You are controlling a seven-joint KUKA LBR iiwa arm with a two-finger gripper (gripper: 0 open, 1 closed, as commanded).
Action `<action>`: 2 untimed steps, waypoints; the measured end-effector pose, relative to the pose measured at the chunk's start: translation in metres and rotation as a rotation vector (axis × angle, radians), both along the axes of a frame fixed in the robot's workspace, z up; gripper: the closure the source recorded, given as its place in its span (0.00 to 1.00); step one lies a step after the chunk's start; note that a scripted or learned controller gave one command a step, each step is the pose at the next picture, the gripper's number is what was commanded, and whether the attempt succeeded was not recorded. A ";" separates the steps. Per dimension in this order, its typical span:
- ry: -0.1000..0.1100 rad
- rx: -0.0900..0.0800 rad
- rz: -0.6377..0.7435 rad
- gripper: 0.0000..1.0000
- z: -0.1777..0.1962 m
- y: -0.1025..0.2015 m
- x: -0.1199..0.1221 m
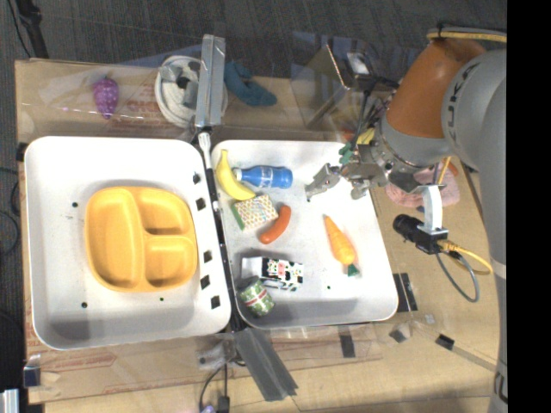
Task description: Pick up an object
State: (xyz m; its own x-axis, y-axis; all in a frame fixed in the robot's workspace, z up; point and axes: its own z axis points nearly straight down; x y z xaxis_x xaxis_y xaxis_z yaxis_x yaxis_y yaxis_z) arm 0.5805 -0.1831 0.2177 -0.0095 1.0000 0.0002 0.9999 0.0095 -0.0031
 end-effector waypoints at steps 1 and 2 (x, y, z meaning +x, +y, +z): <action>-0.002 -0.001 -0.142 0.00 -0.126 -0.026 -0.004; -0.001 -0.001 -0.138 1.00 -0.117 -0.026 -0.004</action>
